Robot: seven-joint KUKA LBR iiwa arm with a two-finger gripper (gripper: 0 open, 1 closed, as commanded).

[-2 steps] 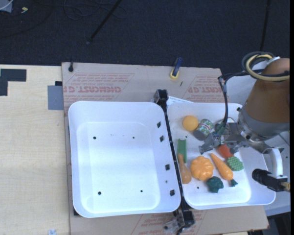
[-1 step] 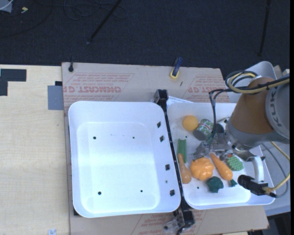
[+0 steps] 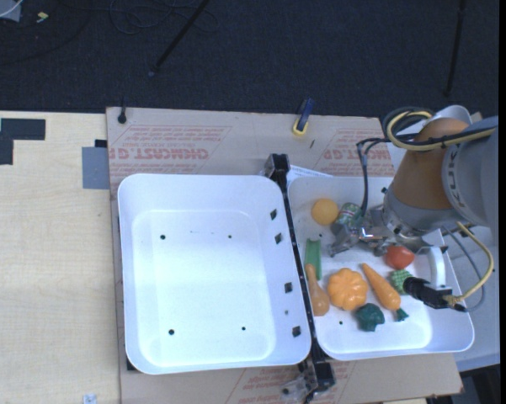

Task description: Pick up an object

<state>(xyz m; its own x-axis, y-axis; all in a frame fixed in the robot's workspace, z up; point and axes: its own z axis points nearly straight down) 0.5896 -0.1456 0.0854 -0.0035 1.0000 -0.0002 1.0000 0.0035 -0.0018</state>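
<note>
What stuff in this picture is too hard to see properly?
- Gripper, camera view: too small and blurry to tell its finger state, or whether it holds anything.
- Small grey-green thing beside it: too blurred to name.
- Red toy: partly hidden by the arm.
- Right bin: its far right rim is covered by the arm and cables.

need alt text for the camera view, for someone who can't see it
A grey robot arm reaches from the right into the right-hand white bin, its gripper low among toy foods: a yellow ball, a small pumpkin, a carrot, a tomato and broccoli. The left bin sits beside it on a cardboard-topped bench.
</note>
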